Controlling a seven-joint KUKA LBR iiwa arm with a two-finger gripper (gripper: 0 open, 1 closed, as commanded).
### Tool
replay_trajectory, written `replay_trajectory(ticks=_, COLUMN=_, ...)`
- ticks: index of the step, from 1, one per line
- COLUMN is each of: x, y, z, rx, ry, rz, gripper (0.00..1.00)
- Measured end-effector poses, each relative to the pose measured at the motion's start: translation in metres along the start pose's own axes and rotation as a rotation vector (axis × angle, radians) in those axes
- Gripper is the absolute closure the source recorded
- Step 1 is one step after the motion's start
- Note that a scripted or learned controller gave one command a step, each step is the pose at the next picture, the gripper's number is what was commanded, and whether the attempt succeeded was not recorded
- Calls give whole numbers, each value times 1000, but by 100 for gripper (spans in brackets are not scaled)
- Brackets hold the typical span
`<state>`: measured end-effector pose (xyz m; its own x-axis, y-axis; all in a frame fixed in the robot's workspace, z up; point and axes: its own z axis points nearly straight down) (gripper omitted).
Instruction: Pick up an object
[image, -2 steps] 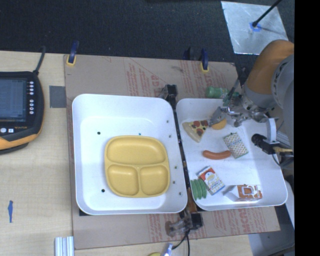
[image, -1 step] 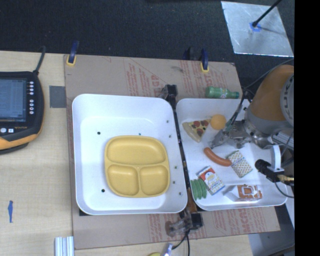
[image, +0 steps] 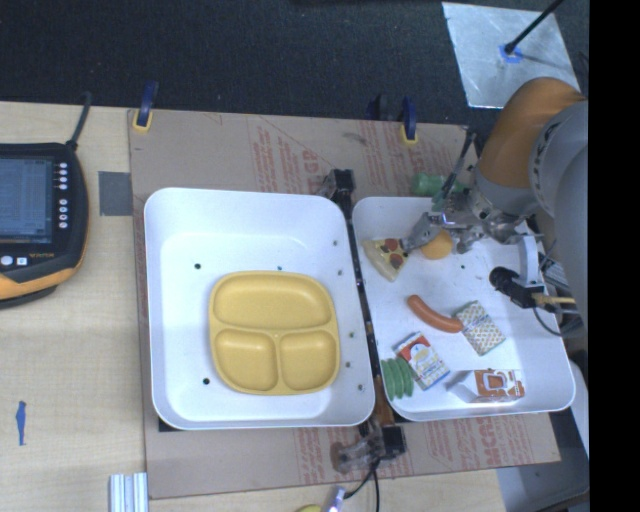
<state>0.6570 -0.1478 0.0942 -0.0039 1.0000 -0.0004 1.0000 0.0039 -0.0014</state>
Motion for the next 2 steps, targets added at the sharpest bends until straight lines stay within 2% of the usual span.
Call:
replay_trajectory(ticks=1, x=0, y=0, z=-10, rx=1, ry=1, rz=-3, gripper=100)
replay_trajectory(ticks=2, x=99, y=-16, z=-99, rx=-1, ry=2, rz=-1, gripper=100)
